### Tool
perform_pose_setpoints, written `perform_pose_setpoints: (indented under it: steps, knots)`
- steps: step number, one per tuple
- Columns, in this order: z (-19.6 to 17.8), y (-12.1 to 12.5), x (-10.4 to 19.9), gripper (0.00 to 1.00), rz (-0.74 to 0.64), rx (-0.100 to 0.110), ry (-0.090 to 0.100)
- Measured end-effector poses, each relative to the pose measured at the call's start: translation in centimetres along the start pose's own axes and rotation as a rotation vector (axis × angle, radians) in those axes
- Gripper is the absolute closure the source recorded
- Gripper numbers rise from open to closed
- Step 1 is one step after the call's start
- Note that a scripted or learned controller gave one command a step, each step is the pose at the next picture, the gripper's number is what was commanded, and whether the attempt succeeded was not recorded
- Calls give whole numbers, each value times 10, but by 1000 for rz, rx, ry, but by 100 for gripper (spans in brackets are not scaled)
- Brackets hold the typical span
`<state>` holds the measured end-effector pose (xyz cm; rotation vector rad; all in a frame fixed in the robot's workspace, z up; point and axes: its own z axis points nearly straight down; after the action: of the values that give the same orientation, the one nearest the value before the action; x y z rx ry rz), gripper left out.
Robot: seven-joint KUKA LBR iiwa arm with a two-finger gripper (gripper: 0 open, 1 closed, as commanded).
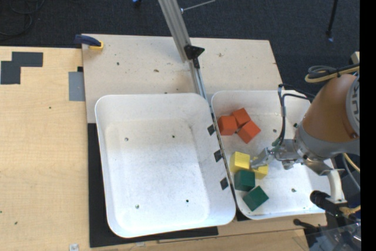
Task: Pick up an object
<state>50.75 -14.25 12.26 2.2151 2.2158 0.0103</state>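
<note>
Your gripper (260,160) sits low in the right bin (276,211), tips against the yellow blocks (242,161); how far it's open, you cannot tell; green blocks (249,189) lie just below it.
</note>
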Motion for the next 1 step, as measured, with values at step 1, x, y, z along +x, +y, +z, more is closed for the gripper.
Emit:
perform_pose_setpoints:
  steps: [1]
  knots:
    - [-9,1,-1,100,10,-2,1]
